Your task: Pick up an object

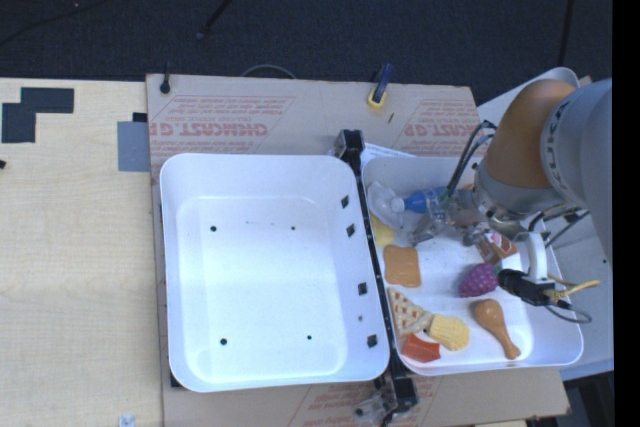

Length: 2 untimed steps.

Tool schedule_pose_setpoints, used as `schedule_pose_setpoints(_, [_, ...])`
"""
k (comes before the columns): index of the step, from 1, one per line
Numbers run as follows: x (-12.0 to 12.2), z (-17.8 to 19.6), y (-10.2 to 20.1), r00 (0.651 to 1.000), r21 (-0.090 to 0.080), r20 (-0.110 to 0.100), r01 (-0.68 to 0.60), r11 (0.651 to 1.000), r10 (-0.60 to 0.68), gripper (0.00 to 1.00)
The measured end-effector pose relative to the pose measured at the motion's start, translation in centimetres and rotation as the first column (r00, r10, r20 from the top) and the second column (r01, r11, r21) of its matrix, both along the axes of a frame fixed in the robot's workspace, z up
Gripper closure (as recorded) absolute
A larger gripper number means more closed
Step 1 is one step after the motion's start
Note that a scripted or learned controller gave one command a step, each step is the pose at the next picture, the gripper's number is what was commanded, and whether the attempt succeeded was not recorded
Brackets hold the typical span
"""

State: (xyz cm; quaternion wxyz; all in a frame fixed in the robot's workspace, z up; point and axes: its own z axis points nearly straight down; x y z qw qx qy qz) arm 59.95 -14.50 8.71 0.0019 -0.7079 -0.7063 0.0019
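Item 1, counter (pixel 70 245): pale wood surface at far left, carrying a cardboard sheet (pixel 260 115) on which I see 2 bins set side by side, presumably so a thing can pass from one to the other over a short span. Item 2, left bin (pixel 180 205): white, shallow, nothing lying in it; I take it as the receiving side. Item 3, right bin (pixel 560 345): white, holding every loose thing, which is why the arm works here. Contents, left to right: clear plastic bottle (pixel 392 205) lying on its side with a blue cap, near the bin's upper left; orange toast slice (pixel 402 265) flat below it; waffle piece (pixel 405 313), red piece (pixel 420 348) and yellow corn cob (pixel 448 332) bunched at the lower left corner; purple grape bunch (pixel 478 280) mid-bin; tan drumstick (pixel 497 325) lying slantwise just below the grapes. Item 4, arm (pixel 545 155): reaches in from the right, wrist low over the bin's upper middle. Item 5, gripper (pixel 452 223): set down beside the bottle's cap end, above the toast; I cannot tell how it stands or whether it has anything. My judgement: the bottle or a neighbour is the target.
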Motion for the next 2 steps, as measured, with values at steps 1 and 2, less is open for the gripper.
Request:
schedule_pose_setpoints(1, [4.52, 0.28, 5.30, 1.000, -0.008, 0.005, -0.002, 1.000, 0.002, 0.00])
schedule_pose_setpoints(2, [4.45, 0.13, 5.14, 1.000, -0.002, 0.005, 0.000, 1.000, 0.000, 0.00])
